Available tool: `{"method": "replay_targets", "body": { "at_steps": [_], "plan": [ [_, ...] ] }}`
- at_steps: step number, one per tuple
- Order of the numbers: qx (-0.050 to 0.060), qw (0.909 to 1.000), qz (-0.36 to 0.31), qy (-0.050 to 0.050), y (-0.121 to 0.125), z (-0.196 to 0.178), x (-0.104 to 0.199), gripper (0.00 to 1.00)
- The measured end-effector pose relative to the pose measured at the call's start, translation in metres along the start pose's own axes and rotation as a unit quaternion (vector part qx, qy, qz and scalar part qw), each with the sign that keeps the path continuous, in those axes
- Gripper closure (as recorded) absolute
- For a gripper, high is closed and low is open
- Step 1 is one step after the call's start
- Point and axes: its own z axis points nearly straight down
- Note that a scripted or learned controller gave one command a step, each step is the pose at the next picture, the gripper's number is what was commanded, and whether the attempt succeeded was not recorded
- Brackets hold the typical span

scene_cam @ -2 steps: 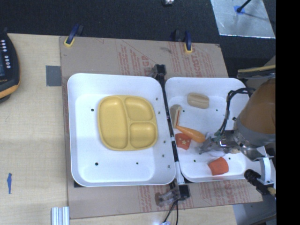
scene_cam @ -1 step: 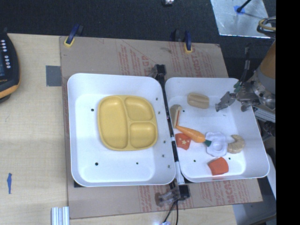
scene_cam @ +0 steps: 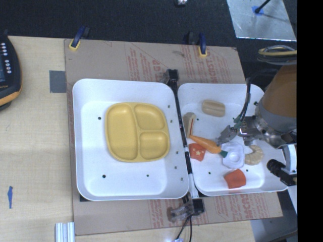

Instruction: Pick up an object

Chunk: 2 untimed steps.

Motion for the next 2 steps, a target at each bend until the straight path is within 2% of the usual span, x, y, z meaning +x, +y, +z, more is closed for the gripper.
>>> {"method": "replay_targets", "body": {
  "at_steps": [1,2],
  "plan": [
    [-0.01,1.0,0.001,-0.001,0.028,0.067,0.008,0.0],
    [-0.014,0.9999,0.001,-0.002,0.03,0.052,0.007,1.0]
  ]
}}
